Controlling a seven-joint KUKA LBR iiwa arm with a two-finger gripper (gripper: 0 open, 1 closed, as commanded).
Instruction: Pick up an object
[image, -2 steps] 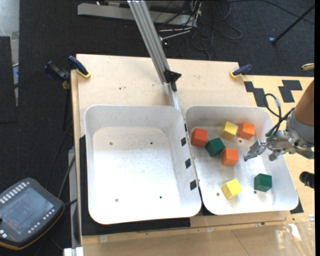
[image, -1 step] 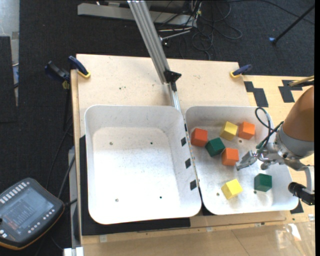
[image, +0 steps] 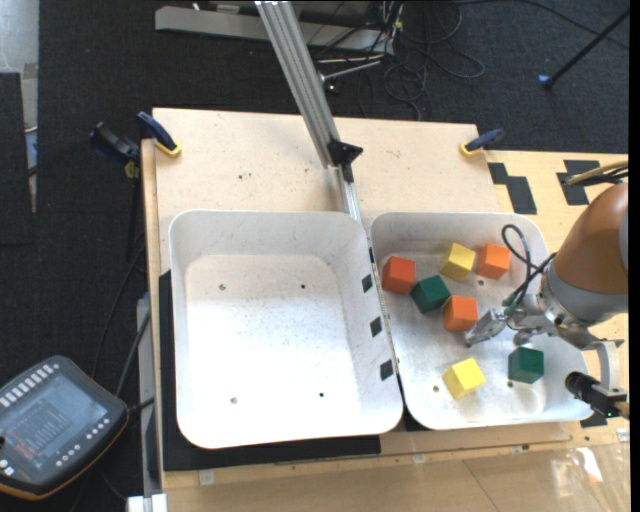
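The nearest candidate for picking is the orange block (image: 460, 312) in the right bin (image: 420, 405), lying just to the left of the gripper (image: 487, 329). Taking that block as the landmark: a green block (image: 431, 292) sits touching or almost touching its upper left corner, another orange block (image: 398, 273) lies farther up and left, a yellow block (image: 460, 260) and a third orange one (image: 492, 260) lie above it, a yellow block (image: 464, 377) lies below it, and a dark green block (image: 526, 364) lies below and to its right, under the wrist.

The main risk, as I judge it, is a miss or a shove: the gripper tip points at bare bin floor just beside the orange block's lower right edge, so a closing finger could push the block into the green one instead of straddling it. The green neighbour leaves little room on that side.

The arm (image: 595, 265) reaches in from the right of the block, bent low over the bin, wrist tilted down and leftward. The fingers look slightly parted with nothing between them, though they are small and blurred.
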